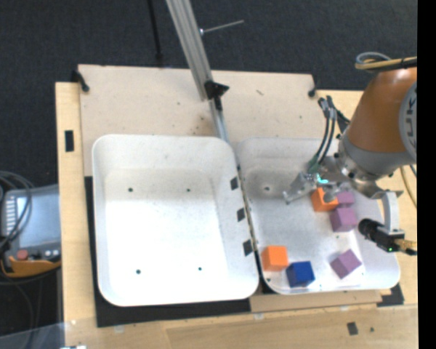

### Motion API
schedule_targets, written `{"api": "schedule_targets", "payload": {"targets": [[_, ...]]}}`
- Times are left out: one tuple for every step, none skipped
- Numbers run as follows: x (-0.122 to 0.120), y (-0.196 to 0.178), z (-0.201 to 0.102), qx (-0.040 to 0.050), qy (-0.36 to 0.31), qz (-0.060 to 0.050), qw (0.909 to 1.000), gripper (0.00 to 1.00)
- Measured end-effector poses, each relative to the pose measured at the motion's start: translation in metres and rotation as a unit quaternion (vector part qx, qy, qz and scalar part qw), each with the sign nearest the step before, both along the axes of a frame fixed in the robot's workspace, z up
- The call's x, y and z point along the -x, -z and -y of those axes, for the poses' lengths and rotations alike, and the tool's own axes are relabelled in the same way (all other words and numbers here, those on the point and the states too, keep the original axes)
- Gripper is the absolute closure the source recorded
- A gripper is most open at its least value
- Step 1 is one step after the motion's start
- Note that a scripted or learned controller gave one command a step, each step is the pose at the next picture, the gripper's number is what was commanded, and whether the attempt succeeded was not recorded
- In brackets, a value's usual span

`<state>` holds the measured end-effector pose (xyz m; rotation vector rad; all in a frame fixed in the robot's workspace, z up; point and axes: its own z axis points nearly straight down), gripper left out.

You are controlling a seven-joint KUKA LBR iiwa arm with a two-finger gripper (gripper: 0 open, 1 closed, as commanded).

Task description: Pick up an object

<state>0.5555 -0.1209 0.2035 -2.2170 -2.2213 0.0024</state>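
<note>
Camera view: an orange cube, a blue cube and two purple blocks were seen in the right white bin; the gripper, whose finger spread could not be told, was placed beside another orange block

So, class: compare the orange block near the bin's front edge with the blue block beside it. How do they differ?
The orange block is bright orange; the blue block is deep blue. The orange block lies nearer the divider between the bins, while the blue block lies nearer the front rim of the right bin. Both are small cubes lying loose, apart from the hand.
</note>
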Motion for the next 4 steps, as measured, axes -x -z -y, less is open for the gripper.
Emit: {"api": "schedule_targets", "payload": {"targets": [[-0.001, -0.002, 0.000, 0.0005, 0.001, 0.002, 1.0000, 0.00], [0.003, 0.058, -0.006, 0.0006, 0.002, -0.001, 1.0000, 0.00], [0.002, 0.107, -0.004, 0.0018, 0.002, 0.003, 1.0000, 0.00], [0.001, 0.094, -0.003, 0.0014, 0.006, 0.005, 1.0000, 1.00]]}}
